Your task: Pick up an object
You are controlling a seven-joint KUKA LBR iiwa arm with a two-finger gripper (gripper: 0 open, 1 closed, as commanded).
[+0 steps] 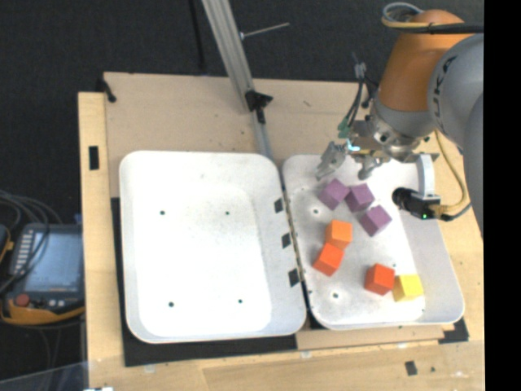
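My gripper [349,163] hangs over the far end of the right bin [431,287], its two fingers spread apart with nothing between them. Just below it lie three purple cubes: one [333,192] at the left, one [360,197] in the middle, one [375,219] to the right. Nearer the front sit an orange cube [340,232], a red-orange cube [329,258], another red-orange cube [378,278] and a yellow cube [409,287].
The left bin [199,243] lies beside the right one, split by a ridge with black clips [286,239]. A slanted metal pole [232,55] runs from the far side to the bins' junction. A black cable fitting [415,202] hangs by the wrist.
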